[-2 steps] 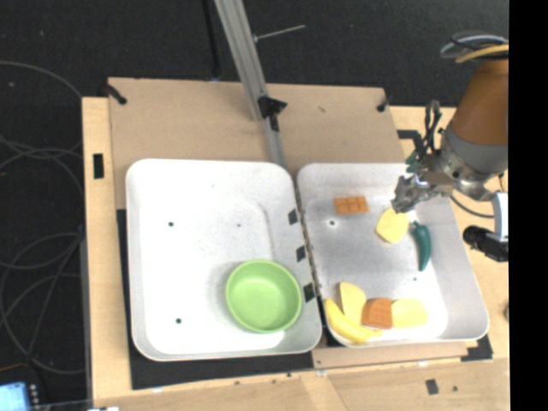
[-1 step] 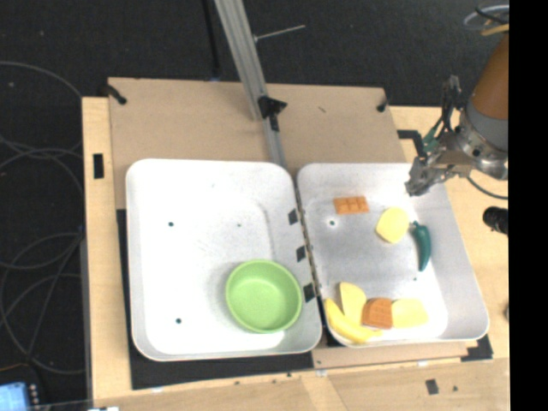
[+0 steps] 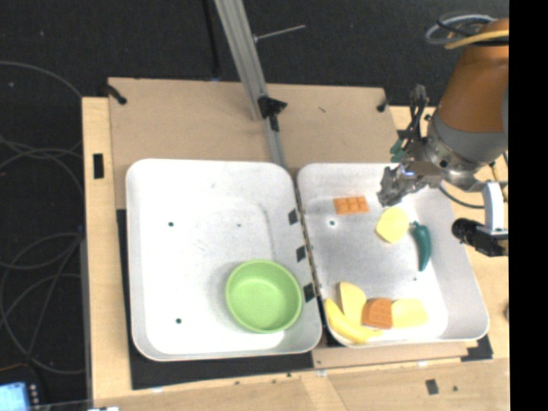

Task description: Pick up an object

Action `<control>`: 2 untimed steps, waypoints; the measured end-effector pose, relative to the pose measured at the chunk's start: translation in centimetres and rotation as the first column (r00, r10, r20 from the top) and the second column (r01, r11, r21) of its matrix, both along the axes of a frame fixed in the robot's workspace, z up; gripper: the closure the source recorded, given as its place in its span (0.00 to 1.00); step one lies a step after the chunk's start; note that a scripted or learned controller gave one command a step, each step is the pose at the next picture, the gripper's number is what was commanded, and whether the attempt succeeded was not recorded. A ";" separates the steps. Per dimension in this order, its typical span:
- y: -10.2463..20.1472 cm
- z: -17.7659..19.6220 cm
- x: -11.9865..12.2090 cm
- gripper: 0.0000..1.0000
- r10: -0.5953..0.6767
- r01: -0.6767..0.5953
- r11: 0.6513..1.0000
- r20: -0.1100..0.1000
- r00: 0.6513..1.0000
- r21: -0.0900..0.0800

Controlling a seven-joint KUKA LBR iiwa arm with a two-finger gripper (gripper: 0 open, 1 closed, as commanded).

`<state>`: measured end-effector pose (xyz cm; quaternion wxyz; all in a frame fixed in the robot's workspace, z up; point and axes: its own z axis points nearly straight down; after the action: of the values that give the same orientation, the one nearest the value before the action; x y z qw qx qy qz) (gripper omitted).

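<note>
**Lining up over the right bin**

Left of the yellow piece (image 3: 392,225), a green bowl (image 3: 264,294) is sitting. The gripper (image 3: 396,187) is hovering just above that piece, grip unreadable; I judge centring before descending is helping. A green pepper (image 3: 420,244) is lying beside it.

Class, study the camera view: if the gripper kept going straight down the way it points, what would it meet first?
Probably the bare floor of the right bin, between the orange waffle piece and the yellow slice. The gripper hangs above that gap, though depth is unclear.
</note>
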<state>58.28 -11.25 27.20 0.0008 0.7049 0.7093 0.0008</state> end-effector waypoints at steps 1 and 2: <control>5.0 -1.4 -0.8 1.00 0.000 0.000 1.000 -0.001 1.000 0.000; 9.9 -2.6 -1.0 1.00 0.000 0.000 1.000 -0.002 1.000 0.000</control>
<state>57.31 -1.37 24.56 0.0001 0.7050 0.7092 0.0000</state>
